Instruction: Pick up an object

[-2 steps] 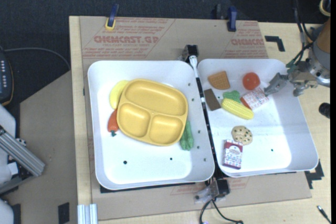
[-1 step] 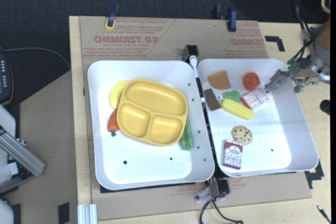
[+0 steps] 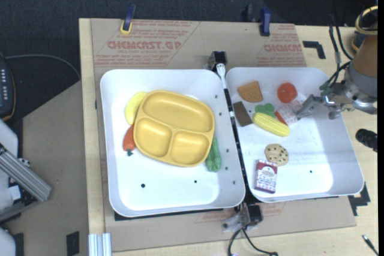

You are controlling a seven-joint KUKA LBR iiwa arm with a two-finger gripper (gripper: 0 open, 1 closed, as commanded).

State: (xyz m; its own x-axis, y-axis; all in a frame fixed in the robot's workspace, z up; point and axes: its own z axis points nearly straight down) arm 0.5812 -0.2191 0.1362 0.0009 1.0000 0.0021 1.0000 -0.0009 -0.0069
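the gripper [image 3: 305, 108] is seen low over the right bin [image 3: 318, 186], reaching in from the right with the grey arm [image 3: 363, 84] behind it. its fingers are blurred and small, so whether they are spread or closed cannot be told, and nothing can be made out between them.

just left of the gripper and a little above it in the view, a red tomato [image 3: 287, 92] lies on the bin floor. close below the tomato, right by the gripper tip, a small pale and red piece [image 3: 288, 113] is seen; what it is cannot be told. further left of the gripper an ear of yellow corn [image 3: 270, 124] lies at a slant, with a green leafy piece [image 3: 264, 109] touching its upper end. beyond these, still further left, a tan cracker [image 3: 250, 92] and a brown bar [image 3: 242, 113] lie near the bin's left wall. below and to the left of the gripper a chocolate chip cookie [image 3: 276, 154] is found, and below that a small red and white box [image 3: 266, 177].

well away to the left of the gripper, the left bin [image 3: 174, 198] bears a yellow divided tray [image 3: 173, 127]. a yellow banana-like piece [image 3: 133, 106] and a red pepper [image 3: 129, 139] show at the tray's far side from the gripper, partly hidden under it, while a green vegetable [image 3: 213, 156] lies at its nearer lower corner.

both bins rest on a cardboard sheet [image 3: 180, 39] held by a yellow clamp [image 3: 126, 22] and a blue clamp [image 3: 264, 20] at its far edge.
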